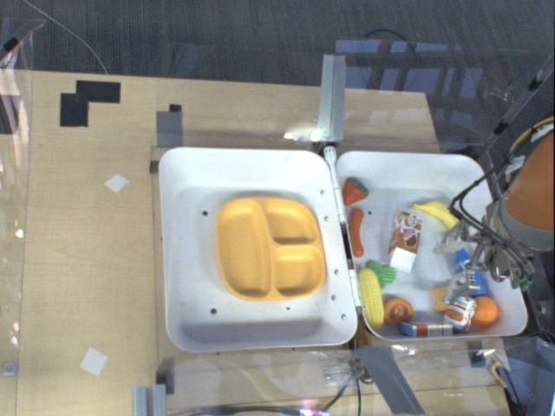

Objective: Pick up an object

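Right bin, corn cob lengthwise near-to-far

My light wooden table has black tape stuck on it, and dark grey carpet lies behind it.

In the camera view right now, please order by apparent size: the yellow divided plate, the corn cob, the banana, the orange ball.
1. yellow divided plate, by far largest.
2. corn cob.
3. banana, only slightly smaller than the corn.
4. orange ball, smallest, partly hidden.
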Motion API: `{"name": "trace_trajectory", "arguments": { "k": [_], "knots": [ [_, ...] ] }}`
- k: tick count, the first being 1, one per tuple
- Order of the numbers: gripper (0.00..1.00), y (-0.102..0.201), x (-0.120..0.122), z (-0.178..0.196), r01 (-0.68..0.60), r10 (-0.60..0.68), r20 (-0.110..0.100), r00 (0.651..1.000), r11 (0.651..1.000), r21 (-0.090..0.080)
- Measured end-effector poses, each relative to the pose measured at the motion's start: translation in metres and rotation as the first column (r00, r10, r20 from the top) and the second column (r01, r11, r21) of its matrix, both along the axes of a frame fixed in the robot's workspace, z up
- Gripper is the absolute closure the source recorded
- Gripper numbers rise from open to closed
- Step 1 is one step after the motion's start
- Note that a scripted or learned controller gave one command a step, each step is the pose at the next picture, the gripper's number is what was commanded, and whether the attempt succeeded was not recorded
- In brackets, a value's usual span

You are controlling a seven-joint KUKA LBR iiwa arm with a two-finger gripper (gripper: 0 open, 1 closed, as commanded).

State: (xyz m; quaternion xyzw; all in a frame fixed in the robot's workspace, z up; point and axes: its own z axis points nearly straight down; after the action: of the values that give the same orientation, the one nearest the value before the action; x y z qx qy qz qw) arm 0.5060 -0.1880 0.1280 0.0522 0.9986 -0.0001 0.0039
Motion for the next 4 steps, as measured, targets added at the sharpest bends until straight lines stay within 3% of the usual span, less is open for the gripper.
{"name": "trace_trajectory", "arguments": {
  "k": [1,2,3,4],
  "knots": [
    [0.00,0.023,-0.011,-0.022,0.032,-0.032,-0.006,0.999,0.999,0.002],
    [0.00,0.036,0.090,-0.040,0.236,-0.236,0.007,0.972,0.972,0.003],
    [0.00,0.085,0.137,-0.036,0.484,-0.485,-0.047,0.874,0.875,-0.017],
    [0.00,0.085,0.144,-0.041,0.292,-0.293,-0.040,0.955,0.956,-0.019]
  ]
}}
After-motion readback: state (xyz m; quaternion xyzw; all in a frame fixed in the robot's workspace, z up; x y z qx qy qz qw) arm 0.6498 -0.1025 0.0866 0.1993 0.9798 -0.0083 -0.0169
